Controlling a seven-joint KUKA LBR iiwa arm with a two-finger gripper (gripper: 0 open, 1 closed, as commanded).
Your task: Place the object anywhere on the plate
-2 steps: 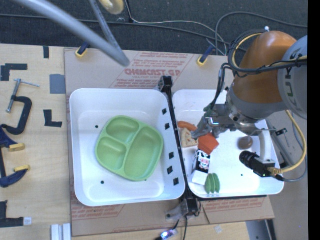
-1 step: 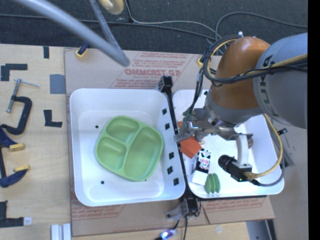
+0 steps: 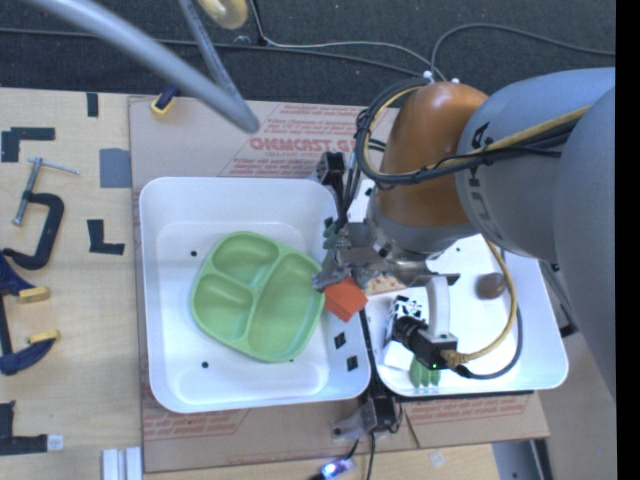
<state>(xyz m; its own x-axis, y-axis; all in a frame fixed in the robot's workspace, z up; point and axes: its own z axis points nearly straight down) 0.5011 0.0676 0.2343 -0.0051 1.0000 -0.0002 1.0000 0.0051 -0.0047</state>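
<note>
1. Two white bins sat side by side on a sheet of cardboard [image 3: 290, 133]. The green plate [image 3: 250, 303] lay in the left bin [image 3: 170, 218], and the right bin [image 3: 530, 348] stood just to the right of the plate's bin.
2. The plate was divided into three sections, and all three were bare.
3. The orange block [image 3: 346, 300] was just off the plate's right edge, close to the wall where the two bins met. It lay in none of the plate's sections.
4. Whether the block touched the plate's rim, or rested on anything at all, could not be told.
5. The gripper [image 3: 335, 271] hung just above the block in the view, also at the plate's right edge. Its tip was crowded and dark, so I could not tell whether it was spread, pressed together or pinching the block.
6. The arm [image 3: 440, 158], grey with an orange band, rose to the right of the plate and covered much of the right bin.
7. Further right of the plate, in the right bin, lay a small brown lump [image 3: 490, 286] and, nearer the front wall, a small green piece [image 3: 425, 375].
8. Well to the left of the plate, outside the bins, a black clamp [image 3: 40, 228] lay on the bench.
</note>
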